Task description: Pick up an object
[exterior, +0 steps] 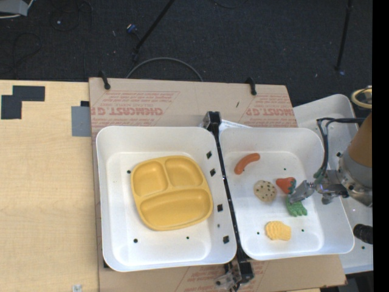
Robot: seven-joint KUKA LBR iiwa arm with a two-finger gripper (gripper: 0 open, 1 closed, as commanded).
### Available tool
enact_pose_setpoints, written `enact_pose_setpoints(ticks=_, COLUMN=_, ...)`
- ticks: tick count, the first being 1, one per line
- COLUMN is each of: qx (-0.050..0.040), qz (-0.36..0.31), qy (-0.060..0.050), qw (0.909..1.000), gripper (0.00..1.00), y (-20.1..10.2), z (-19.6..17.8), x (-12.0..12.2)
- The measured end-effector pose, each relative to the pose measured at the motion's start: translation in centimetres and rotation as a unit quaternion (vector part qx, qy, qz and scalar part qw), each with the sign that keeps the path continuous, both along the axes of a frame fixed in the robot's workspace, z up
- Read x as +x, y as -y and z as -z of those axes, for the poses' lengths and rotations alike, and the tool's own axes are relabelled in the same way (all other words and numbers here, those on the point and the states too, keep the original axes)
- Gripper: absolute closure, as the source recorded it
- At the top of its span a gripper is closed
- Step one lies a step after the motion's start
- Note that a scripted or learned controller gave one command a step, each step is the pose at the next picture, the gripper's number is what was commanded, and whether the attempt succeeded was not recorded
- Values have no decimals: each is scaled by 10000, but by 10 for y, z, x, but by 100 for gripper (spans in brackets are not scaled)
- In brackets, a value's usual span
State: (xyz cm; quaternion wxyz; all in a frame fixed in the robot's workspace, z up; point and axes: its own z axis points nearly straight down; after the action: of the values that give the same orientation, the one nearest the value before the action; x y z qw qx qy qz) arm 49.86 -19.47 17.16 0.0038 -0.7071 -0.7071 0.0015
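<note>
The bins (121, 151) are evenly and brightly lit, soft shadows are cast, slight overall blur is seen

We see a bench (36, 181) with a cardboard sheet (182, 105), and on it two white bins (115, 142) side by side.

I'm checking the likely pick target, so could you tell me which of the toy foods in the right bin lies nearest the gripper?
The green toy, directly at the gripper. The red piece is next closest, while the cookie, yellow corn and sausage lie farther off.
</note>
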Motion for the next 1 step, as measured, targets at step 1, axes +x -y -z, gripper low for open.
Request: enact_pose_setpoints(ticks=1, qx=5, qz=0, qy=-9, qw=10000, gripper=0, y=-8, z=60, x=-7)
